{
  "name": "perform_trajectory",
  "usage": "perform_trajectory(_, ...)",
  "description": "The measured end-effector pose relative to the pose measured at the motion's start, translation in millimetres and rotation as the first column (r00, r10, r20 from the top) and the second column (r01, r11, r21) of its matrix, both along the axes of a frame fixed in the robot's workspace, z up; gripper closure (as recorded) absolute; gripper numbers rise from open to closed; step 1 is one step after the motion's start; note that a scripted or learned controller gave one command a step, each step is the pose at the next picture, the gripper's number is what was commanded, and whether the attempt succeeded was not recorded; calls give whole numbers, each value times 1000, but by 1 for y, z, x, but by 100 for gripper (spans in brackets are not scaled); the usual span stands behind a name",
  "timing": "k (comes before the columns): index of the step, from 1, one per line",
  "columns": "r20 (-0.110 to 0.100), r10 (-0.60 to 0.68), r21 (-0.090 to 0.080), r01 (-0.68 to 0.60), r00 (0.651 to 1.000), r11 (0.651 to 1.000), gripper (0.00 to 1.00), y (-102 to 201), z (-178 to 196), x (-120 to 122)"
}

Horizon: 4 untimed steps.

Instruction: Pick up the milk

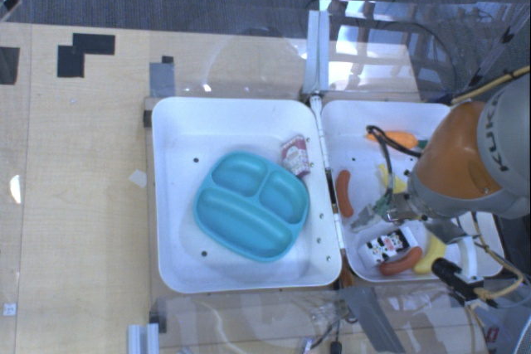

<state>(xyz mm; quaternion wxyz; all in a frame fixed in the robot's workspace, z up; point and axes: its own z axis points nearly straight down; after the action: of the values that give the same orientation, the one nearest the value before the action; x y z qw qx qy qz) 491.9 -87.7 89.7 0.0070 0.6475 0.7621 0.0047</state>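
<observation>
Milk: we see the small black-and-white carton [388,244] lying at the lower right of the frame, in the right bin [357,118].
Gripper: we place it [371,214] just above and left of the milk; whether it is clenched or released, we cannot tell.
Left bin [170,178]: we note a blue divided plate [251,205] and a small red packet [295,155].
Neighbours: a sausage [400,263] and a banana [430,254] lie just beside the milk.

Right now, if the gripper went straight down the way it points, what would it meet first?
Most likely the milk carton, lying just beneath the gripper in the right bin; depth is hard to judge from this slanted view.
</observation>
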Motion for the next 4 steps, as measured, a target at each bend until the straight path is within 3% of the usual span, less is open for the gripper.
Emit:
perform_trajectory(1,-1,169,0,-169,986,986,0,-27,0,0)
perform_trajectory(2,-1,150,-4,-150,989,989,0,-3,0,0)
perform_trajectory(3,-5,-339,8,339,941,941,0,-23,0,-1)
perform_trajectory(4,3,-333,8,333,943,943,100,-22,11,2)
